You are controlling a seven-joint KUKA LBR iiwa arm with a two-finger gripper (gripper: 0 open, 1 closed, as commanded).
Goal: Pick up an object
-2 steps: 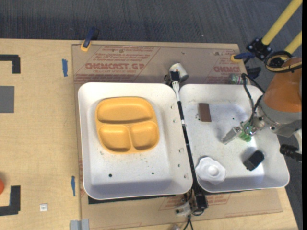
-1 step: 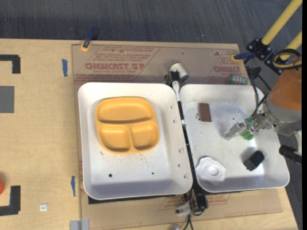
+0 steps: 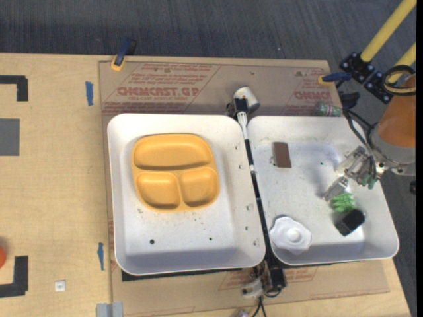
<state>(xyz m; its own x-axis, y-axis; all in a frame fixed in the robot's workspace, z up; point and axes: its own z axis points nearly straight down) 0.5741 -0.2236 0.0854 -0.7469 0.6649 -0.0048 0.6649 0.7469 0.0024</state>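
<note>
Cardboard sheet (image 3: 198, 84) printed "CHEMCAST GP"

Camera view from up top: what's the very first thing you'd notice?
The big yellow-orange plastic tray with three compartments jumps out first, lying in the left white bin. Next comes the grey arm's two-finger gripper, down in the right white bin just above a small green object and a black block. A white round lid-like piece sits at that bin's near edge.

Arm (image 3: 402, 121) cut off at right edge; claw (image 3: 338, 189) finger state unclear.
</note>
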